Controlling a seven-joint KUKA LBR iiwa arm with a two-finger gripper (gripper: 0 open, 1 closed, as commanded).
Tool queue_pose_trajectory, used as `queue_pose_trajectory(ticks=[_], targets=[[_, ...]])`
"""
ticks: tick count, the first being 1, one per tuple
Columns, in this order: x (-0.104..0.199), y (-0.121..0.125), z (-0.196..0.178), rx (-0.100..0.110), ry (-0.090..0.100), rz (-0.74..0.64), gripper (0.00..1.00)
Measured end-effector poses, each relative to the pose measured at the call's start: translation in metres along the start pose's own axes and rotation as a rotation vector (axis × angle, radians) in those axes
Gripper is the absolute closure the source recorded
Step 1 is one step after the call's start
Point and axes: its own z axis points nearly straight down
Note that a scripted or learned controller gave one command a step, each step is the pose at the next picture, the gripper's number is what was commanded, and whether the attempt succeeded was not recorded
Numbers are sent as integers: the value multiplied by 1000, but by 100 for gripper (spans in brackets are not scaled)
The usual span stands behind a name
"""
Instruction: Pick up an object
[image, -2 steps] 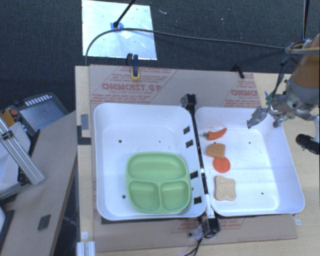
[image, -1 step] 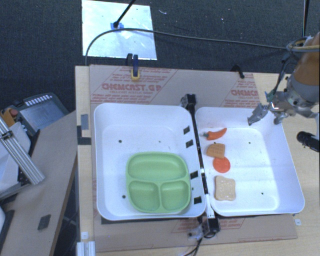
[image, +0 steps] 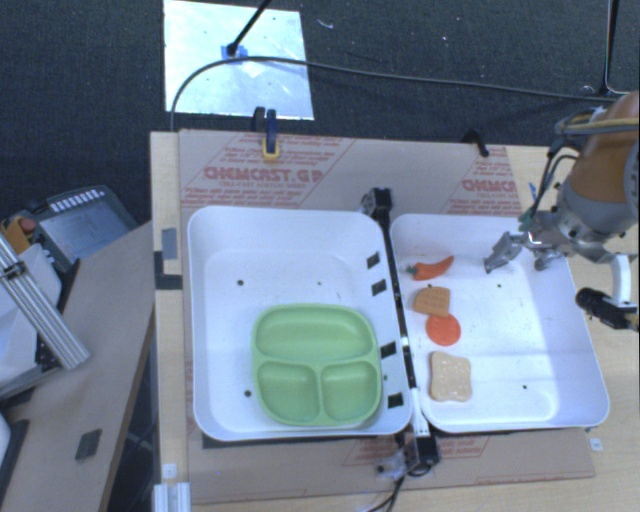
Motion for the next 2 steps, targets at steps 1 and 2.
queue_pose_trajectory(ticks=[1, 2], targets=[[-2, 6, 60, -2, 0, -3, 0], [-2, 7, 60, -5, -1, -3, 0]])
